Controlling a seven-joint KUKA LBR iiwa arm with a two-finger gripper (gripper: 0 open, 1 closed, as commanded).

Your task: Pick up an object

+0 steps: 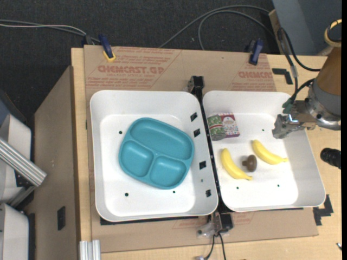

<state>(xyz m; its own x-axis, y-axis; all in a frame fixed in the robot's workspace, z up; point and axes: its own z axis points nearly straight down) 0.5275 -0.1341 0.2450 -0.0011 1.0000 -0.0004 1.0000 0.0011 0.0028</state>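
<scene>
Bins are lying side by side on the table: the left bin [103,145] is carrying a smooth teal divided plate [156,153], the right bin [303,188] two curved bananas [234,164], a packet [223,126] and a small brown lump [249,162]. The hand [284,124] is hovering above the right bin's far edge, holding nothing; how far open, I cannot tell. It should be descending centred over the nearer banana [267,153], closing across its narrow width

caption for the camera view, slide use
Tool over right bin holding two bananas, a brown item, a packet; teal tray in left bin.
</scene>
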